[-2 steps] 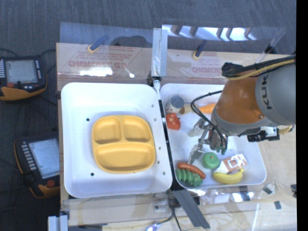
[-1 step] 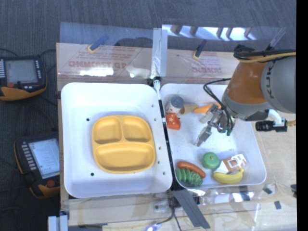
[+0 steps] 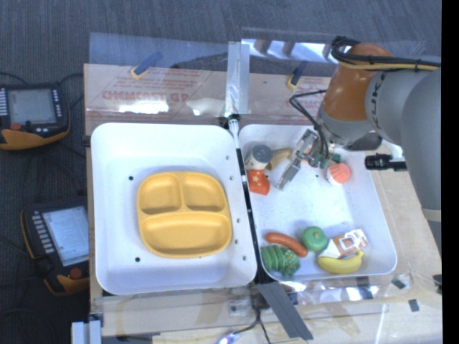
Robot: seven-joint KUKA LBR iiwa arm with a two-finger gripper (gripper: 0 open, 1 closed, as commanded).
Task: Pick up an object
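two bins, one tray, eight small things

the desk carries two white bins. the left bin (image 3: 107,192) holds one yellow divided tray (image 3: 185,213). the right bin (image 3: 358,213) holds one can (image 3: 259,154), one red-orange block (image 3: 258,183), one strawberry (image 3: 339,173), one red pepper (image 3: 285,242), one broccoli (image 3: 280,260), one green apple (image 3: 314,238), one banana (image 3: 340,264) and one small carton (image 3: 348,242). the jaws (image 3: 292,169) hang over the bin's upper part just right of the can, slightly parted, nothing between them.

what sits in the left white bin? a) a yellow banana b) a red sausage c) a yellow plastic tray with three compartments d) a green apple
c: the yellow plastic three-compartment tray lies in the left white bin, while the small toy foods lie in the right one.
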